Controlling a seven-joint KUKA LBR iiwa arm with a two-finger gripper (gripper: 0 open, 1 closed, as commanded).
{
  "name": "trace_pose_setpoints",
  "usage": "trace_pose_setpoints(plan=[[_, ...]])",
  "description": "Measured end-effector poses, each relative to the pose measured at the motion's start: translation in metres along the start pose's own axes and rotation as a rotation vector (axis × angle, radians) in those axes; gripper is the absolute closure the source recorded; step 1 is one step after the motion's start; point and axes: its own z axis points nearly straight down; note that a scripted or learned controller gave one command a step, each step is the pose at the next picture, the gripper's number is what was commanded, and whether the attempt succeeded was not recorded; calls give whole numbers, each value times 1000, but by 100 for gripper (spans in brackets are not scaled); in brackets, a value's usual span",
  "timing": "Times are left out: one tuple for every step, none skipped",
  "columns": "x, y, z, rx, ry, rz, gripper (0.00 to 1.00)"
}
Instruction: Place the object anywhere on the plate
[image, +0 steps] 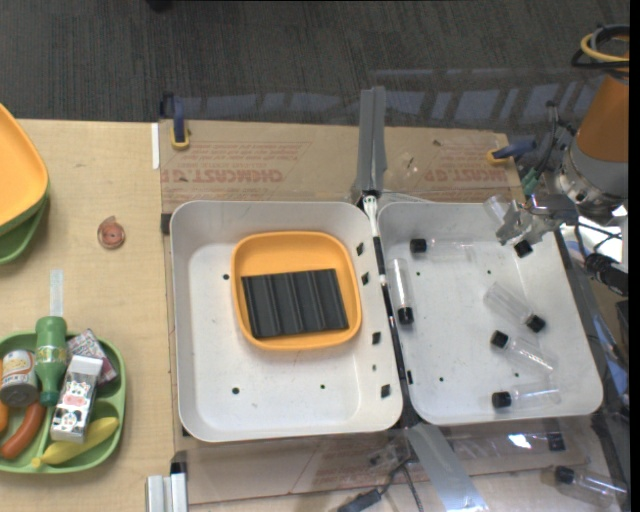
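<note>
Claw over my right bin's far corner, grip state unclear | capped clear tubes scattered below | ridged black slab lies crosswise on orange plate

Bright, even overhead light; sharp focus

Premises: a robotics test lab. Evidence: two white bins fixed on cardboard sheeting, clear plastic tubes as samples, toy food tray on the surface, grey carpet
</note>
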Motion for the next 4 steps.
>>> trace_pose_setpoints(plan=[[-29, 39, -17, -2, -1, -194, 100], [-37, 39, -62, -2, 0, 53, 100], [-40, 40, -120, -2, -1, -136, 100], [-43, 40, -204, -2, -1, -354, 100]])
